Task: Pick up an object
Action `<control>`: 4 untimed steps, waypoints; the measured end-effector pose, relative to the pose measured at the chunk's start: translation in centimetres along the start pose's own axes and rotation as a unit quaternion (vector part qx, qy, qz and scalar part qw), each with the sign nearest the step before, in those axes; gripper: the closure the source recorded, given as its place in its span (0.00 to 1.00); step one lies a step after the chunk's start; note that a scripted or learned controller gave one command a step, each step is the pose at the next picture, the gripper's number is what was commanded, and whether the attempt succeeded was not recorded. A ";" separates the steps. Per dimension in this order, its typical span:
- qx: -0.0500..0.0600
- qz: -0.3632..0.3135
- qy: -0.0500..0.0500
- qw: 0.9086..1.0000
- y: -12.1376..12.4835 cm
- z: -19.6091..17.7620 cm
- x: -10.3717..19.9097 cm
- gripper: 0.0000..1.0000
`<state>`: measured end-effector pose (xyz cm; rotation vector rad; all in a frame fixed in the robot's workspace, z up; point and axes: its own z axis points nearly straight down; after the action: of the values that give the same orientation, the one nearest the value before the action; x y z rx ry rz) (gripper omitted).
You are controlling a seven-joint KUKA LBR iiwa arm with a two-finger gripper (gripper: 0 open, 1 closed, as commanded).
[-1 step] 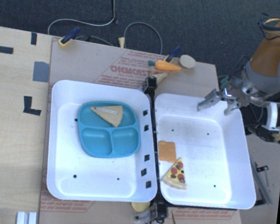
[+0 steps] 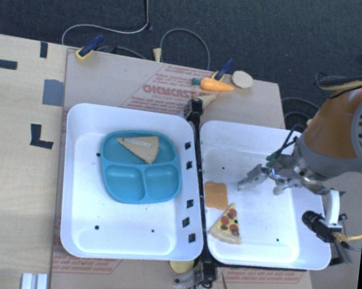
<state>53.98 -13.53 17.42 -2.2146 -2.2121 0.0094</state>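
two white bins on the bench, arm over the right one

in the left bin [image 2: 73,225] a blue divided plate [image 2: 141,168] carries a sandwich wedge [image 2: 140,147] in its top section. across the black divider, the right bin [image 2: 299,250] has a tan square slice [image 2: 215,194] near its left wall, with a pizza slice [image 2: 227,225] just below it. further right the gripper [image 2: 265,182] hangs above the bin floor, fingers spread with nothing between them, well apart from both pieces. behind the bins, a toy carrot [image 2: 216,85] lies on the cardboard.

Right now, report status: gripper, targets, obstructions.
Gripper open, over right bin, holding nothing. Pizza slice and toast square lie left of it, untouched. Nothing between.
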 end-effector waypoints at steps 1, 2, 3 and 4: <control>0.001 -0.001 0.001 1.000 -5.1 8.1 4.3 0.00; -0.005 -0.001 -0.001 1.000 -4.7 6.6 4.1 1.00; -0.010 0.001 -0.004 1.000 -5.6 -2.6 -0.2 1.00; -0.006 -0.001 -0.002 1.000 -5.6 -2.1 0.0 0.00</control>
<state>48.38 -13.49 19.57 -2.2211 -2.2212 0.0010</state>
